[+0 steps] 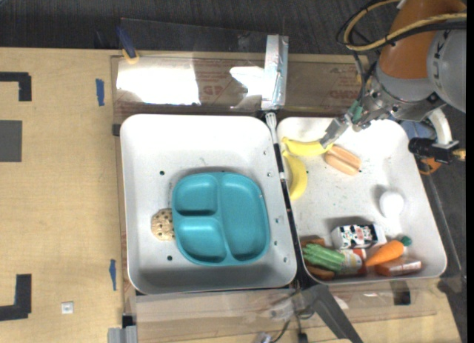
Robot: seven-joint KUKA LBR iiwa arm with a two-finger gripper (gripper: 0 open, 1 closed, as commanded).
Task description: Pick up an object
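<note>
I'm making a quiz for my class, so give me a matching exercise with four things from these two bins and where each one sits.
Things:
1. teal tray
2. banana
3. cookie
4. carrot

Places:
A. near edge of the right bin
B. middle of the left bin
C. right bin, against the divider
D. left bin, touching the tray's left side

Pairs: 1-B, 2-C, 3-D, 4-A

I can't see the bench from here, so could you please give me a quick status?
Hand low in right bin, at the banana's upper end. No grasp confirmed. Tan block just beside it.
</note>
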